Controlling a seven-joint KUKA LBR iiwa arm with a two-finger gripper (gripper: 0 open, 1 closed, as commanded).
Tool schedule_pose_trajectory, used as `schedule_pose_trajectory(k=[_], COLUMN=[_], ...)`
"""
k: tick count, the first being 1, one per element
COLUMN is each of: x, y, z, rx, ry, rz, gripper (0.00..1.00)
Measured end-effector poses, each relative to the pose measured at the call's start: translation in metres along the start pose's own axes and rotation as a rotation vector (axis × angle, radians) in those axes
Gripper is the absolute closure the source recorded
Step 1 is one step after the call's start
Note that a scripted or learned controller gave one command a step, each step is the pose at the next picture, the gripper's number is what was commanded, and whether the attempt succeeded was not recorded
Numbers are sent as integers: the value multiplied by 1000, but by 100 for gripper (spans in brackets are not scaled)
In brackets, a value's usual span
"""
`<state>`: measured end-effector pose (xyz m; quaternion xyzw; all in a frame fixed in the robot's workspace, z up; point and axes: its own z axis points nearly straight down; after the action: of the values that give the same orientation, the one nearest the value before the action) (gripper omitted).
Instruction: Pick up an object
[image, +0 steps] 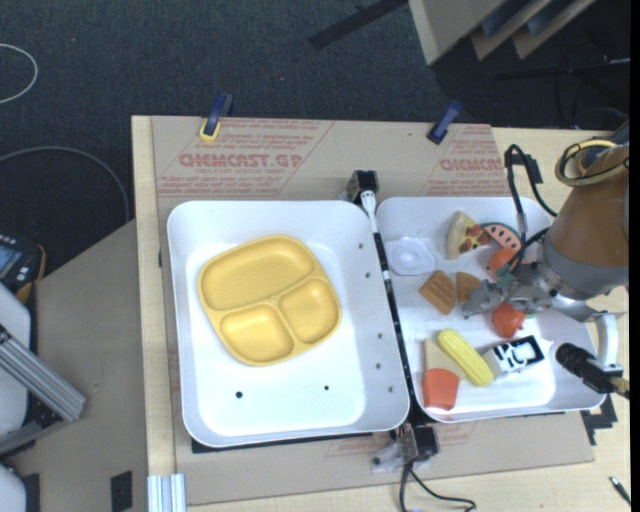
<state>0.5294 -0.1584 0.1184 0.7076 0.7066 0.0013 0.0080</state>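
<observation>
We see the gripper (510, 290) low over the right bin (400, 215), near its right edge. Whether its fingers grip anything we cannot tell. A red toy (508, 320) lies just beside it; a corn cob (466, 357) sits near the front edge.

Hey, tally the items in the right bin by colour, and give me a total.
Yellow: 1, the corn
Red or orange: 4
Brown: 2
Clear: 1, a cup
Pizza slice: 1
Black-and-white: 1
Total: 10
</observation>
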Motion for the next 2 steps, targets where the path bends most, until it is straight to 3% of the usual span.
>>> schedule_pose_trajectory(k=[1, 2], x=[2, 2], y=[-1, -1], z=[15, 5], rx=[10, 8], ry=[8, 7], rz=[-2, 0], gripper=[0, 100])
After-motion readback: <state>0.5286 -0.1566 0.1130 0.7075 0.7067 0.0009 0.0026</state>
